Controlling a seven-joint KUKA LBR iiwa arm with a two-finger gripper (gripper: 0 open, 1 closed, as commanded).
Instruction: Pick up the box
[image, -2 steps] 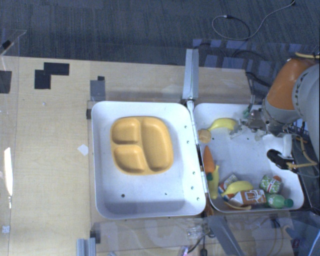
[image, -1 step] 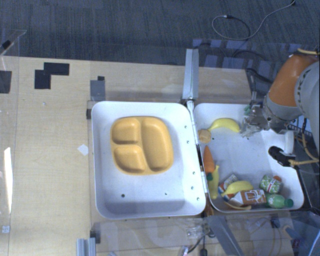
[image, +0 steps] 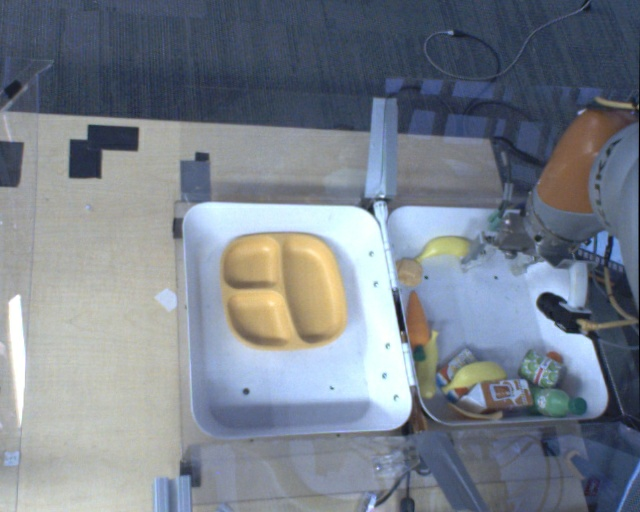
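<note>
Box (image: 497, 395), your target, lies in the right bin's (image: 500, 300) front corner, wedged among a yellow banana (image: 475, 375), a green can (image: 541, 368) and a green bottle (image: 558, 404). You'll find the arm (image: 585, 170) reaching in from the right, wrist bent down over that bin's back edge, with the gripper (image: 500, 240) well apart from the box, beside a second banana (image: 445, 248). Whether it is open or closed, you cannot tell. The left bin (image: 290, 400) carries 1 yellow tray (image: 283, 288).
</note>
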